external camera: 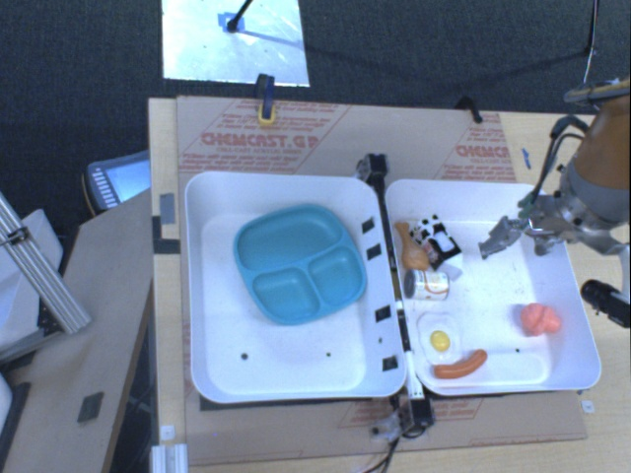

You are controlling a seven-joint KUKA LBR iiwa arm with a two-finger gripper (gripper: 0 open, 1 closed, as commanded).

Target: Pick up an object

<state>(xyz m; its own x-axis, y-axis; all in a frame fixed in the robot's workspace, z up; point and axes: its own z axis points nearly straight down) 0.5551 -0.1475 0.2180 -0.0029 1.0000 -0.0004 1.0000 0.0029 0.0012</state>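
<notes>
Two shallow white plastic bins sit side by side on a brown cardboard sheet printed with red lettering; a black divider strip runs between them and serves here as the landmark. Left of the strip, the left bin holds one item: a light blue plastic plate with three compartments, lying flat. Right of the strip, the right bin holds six small items. Closest to the strip are one tan figure-shaped toy, one black-and-white patterned toy touching it, and one small silver can lying on its side just below them. Lower, near the strip, lie one toy fried egg, white with a yellow yolk, and one orange toy sausage beside it. Farthest from the strip rests one pink rounded toy. The grey two-finger gripper hangs over the right bin, between the patterned toy and the bin's far wall, apart from every item. Whether its fingers are spread or pressed together cannot be told. One yellow-and-black clamp grips the cardboard's top edge.
</notes>
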